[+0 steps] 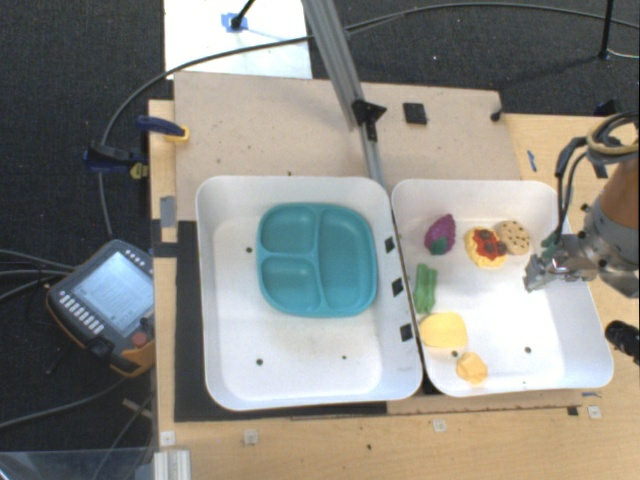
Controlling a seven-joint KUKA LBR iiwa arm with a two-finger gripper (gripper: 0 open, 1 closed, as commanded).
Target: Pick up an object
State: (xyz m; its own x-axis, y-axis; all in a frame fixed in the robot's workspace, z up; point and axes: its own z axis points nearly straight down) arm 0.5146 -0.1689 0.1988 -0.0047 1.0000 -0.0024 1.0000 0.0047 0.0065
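While the hand (pixel 545 271) hangs over the right bin (pixel 575 368) near its far-right wall, no object sits between its fingers, so the task looks to be at the approach step, with the pick itself not yet made. At this slant the hand is small and blurred against the white plastic, and I cannot tell whether it is spread or pressed together.

The candidates all lie to the hand's left. Nearest, just up and left of it, is a cookie (pixel 514 235), a flat tan disc with dark specks, touching a round yellow pizza (pixel 486 248) with red topping. Further left sits a purple fruit (pixel 440 233), rounded and smooth with a green tip. Below that, well left of the hand, are a slim green pod (pixel 426 288), a glossy yellow lump (pixel 443 329) and a small orange piece (pixel 471 368) close to the front wall. All look like hard moulded toy food, probably slick.

The next move calls for a short shift toward the cookie or pizza, then a straight drop; both are low and flat, so the fingers would need to straddle an edge closely. The rounder fruit may offer a surer grip.

In the far left bin (pixel 230 368) lies a teal tray (pixel 318 259) with three compartments, on the bench (pixel 300 118).
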